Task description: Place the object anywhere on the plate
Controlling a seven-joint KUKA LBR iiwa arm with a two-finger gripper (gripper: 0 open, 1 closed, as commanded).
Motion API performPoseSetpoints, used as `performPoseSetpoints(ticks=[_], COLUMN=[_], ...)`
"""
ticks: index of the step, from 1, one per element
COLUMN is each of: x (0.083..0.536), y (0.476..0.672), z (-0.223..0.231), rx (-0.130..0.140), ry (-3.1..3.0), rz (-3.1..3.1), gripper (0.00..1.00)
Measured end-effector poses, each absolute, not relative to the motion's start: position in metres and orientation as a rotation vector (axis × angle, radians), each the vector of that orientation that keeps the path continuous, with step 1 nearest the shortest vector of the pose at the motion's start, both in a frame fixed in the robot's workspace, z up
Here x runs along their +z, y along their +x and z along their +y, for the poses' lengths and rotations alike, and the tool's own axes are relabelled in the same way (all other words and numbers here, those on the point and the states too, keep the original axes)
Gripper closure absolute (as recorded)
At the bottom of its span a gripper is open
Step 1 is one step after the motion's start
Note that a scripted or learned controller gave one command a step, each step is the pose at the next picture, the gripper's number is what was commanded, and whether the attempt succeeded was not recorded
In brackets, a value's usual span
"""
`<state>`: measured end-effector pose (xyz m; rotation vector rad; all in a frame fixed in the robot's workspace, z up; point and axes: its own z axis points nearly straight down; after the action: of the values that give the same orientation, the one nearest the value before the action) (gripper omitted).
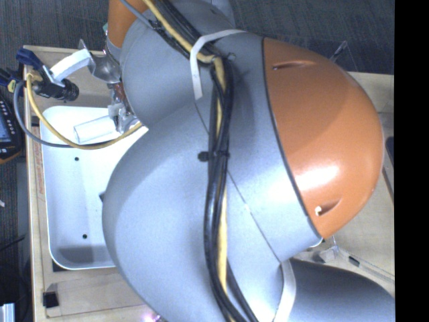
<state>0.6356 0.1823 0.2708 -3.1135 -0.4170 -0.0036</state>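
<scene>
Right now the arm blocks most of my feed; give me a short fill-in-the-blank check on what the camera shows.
1. The arm is grey with a large dome-shaped cover coloured ____.
2. The visible bin at the view's left is coloured ____.
3. A bundle of dark cables runs along the arm, tied near the top by a strap coloured ____.
4. A cable coloured ____ loops over the bin's upper left corner.

Missing words: orange; white; white; yellow
</scene>
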Motion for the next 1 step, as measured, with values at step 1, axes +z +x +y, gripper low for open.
performPoseSetpoints(ticks=[1], x=[0.2972], y=[0.6336], z=[0.1673], rx=[0.011], ry=[-3.003], rz=[-0.915], gripper=[1.00])
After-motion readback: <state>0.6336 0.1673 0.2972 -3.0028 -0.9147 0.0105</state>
